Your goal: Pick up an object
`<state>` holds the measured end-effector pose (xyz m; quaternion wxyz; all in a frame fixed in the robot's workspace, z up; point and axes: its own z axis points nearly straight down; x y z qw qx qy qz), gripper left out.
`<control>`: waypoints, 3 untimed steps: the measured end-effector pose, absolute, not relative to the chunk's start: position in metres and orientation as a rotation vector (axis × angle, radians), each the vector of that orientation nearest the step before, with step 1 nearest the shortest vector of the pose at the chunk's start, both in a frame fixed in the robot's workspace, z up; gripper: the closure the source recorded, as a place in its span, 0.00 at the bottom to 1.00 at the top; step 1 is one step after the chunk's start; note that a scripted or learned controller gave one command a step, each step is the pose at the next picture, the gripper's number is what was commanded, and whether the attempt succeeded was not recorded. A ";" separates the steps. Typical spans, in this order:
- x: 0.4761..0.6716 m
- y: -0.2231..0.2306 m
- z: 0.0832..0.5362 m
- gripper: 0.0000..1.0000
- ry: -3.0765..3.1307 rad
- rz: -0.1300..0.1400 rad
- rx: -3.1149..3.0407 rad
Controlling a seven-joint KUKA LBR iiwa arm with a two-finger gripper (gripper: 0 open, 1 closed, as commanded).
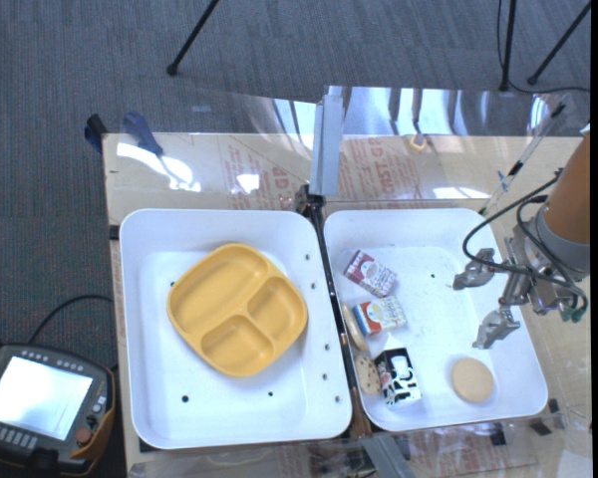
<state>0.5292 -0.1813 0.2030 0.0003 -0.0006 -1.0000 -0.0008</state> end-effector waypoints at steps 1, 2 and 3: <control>0.474 -0.151 0.103 0.00 -3.091 -0.003 -0.518; 0.477 -0.149 0.113 1.00 -3.096 -0.002 -0.507; 0.484 -0.124 0.205 1.00 -3.110 -0.001 -0.495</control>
